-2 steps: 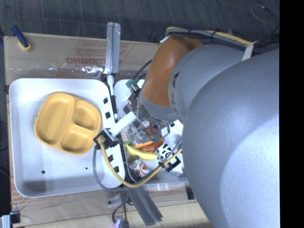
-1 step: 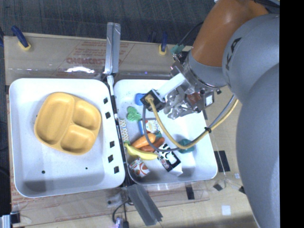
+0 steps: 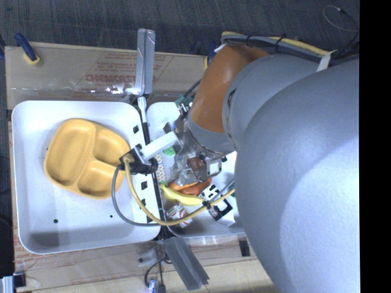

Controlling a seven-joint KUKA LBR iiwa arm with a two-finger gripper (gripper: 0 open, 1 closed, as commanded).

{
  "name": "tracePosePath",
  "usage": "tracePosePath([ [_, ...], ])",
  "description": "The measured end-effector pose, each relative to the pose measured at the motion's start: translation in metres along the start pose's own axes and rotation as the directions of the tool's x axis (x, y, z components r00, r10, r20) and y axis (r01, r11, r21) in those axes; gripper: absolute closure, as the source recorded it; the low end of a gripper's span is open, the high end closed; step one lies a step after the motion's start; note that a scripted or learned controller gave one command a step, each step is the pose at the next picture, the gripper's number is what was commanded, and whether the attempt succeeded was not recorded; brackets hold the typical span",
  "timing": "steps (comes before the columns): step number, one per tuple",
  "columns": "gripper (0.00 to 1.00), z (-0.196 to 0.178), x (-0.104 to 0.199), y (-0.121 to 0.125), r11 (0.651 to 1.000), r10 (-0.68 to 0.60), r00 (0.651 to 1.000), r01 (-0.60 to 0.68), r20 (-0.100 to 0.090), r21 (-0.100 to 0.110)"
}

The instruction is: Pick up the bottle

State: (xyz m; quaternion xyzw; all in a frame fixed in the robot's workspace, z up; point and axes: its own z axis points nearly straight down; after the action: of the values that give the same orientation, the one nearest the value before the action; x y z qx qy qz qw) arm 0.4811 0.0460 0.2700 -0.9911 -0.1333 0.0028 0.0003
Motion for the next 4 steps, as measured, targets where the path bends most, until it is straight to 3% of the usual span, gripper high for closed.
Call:
tracePosePath([
  [1,1.0,0.077,0.003,-0.034,0.999,0.049,0.999,-0.049,0.001,0.0],
  [2,1.0,0.014,0.043,-0.132,0.999,0.05,0.999,-0.05,-0.006,-0.001],
  [3,0.0,0.015,0.042,-0.132,0.999,0.05,0.999,-0.05,-0.005,-0.002],
  [4,0.0,0.075,0.048,-0.054,1.0,-0.012,1.0,0.012,0.003,0.003],
])
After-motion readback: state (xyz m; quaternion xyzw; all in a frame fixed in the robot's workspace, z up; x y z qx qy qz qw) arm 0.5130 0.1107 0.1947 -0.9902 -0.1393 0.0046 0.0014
